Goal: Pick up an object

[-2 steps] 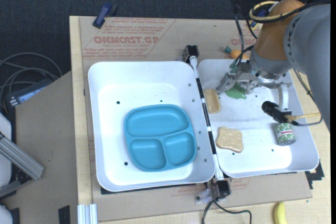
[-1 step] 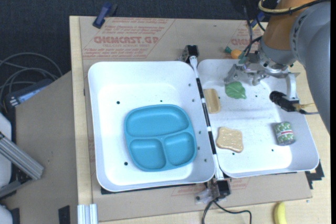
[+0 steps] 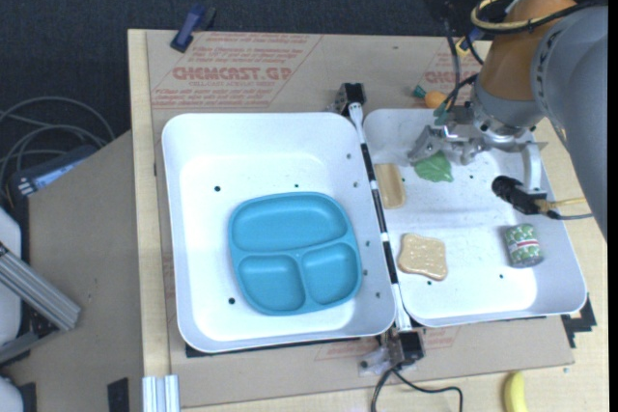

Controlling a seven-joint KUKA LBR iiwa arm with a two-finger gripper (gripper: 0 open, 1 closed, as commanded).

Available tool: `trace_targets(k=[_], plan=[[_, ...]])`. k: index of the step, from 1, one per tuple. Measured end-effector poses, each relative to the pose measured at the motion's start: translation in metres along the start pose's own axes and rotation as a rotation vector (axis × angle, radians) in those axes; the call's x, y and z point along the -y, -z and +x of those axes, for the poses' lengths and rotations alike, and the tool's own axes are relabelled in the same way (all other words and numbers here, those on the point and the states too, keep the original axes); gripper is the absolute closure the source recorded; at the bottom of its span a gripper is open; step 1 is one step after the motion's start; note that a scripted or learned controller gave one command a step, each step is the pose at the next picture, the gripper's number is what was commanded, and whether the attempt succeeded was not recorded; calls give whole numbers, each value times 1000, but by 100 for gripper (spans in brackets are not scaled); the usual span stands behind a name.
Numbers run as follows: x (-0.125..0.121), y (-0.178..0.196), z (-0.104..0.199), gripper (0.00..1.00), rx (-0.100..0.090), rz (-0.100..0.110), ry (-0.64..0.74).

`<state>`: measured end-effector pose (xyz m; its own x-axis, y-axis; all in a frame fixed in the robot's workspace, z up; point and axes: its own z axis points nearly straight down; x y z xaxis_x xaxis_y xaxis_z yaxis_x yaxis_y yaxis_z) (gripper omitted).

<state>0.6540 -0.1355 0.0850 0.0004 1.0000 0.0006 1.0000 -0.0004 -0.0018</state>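
A bulky grey arm (image 3: 579, 72) with a glossy orange band (image 3: 521, 43), yellow cable looped above, ends in a metal pincer (image 3: 446, 148).

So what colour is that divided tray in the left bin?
Light blue. The tray, with three compartments, shows plainly in the camera view, lying in the white left bin.

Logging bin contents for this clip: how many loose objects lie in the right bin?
4. A tan block by the divider, toast near the front, a green can at right, a green piece under the gripper. The arm may hide more.
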Motion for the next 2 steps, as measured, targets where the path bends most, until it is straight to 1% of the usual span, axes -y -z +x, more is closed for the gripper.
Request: trace_targets(k=[1, 2], plan=[[-1, 11, 0, 100, 2, -3, 0], [-1, 10, 0, 0, 2, -2, 0]])
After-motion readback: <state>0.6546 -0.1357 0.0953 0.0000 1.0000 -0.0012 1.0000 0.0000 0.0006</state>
